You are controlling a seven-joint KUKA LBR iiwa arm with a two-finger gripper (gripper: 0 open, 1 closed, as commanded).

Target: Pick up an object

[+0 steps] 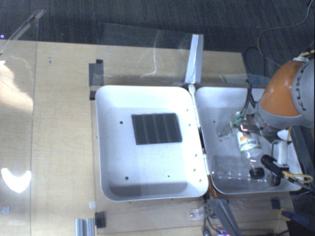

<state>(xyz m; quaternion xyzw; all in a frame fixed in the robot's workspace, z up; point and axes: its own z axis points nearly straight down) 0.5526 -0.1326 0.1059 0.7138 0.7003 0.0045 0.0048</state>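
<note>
Bench (54, 146) was light wood, two shallow white bins on it side by side, rims touching. Right bin (216, 102) sat directly under the arm (285, 95); left bin (110, 132) lay on the far side of it, away from the arm. Clear plastic sheeting (19, 107) covered the bench's far-left part, well apart from the arm.

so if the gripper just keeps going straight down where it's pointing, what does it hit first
Most likely the clear plastic bottle lying in the right bin, just below the arm's wrist; depth is hard to judge from this slanted view.
</note>
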